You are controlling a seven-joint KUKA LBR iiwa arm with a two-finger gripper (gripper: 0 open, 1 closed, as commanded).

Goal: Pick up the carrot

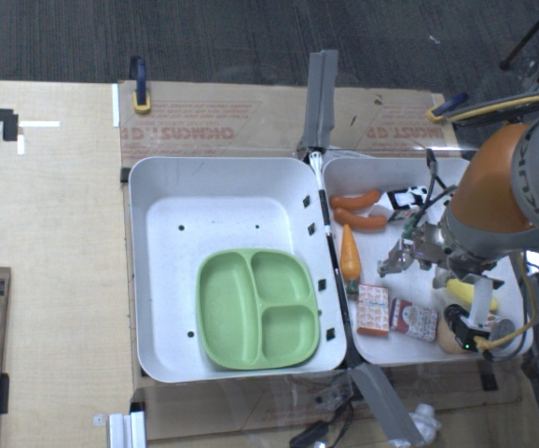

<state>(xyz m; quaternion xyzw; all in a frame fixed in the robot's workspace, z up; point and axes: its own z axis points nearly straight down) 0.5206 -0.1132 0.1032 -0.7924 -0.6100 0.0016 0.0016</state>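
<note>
I see the carrot point(349, 253) lying lengthwise just left of my pincer point(393, 262), whose finger state I cannot tell.

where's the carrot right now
The carrot lies in the right bin, against its left wall, just below two hot dogs and above a small red carton.

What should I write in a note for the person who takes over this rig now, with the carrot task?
Gripper: above the right bin, holding nothing I can see; open or shut is unclear.
Carrot: lying in the right bin along its left wall, beside the gripper, apart from it.
Green plate: in the left bin.
Done: nothing yet; carrot not lifted.
Left: move the gripper to the carrot, grasp it, lift it.
</note>
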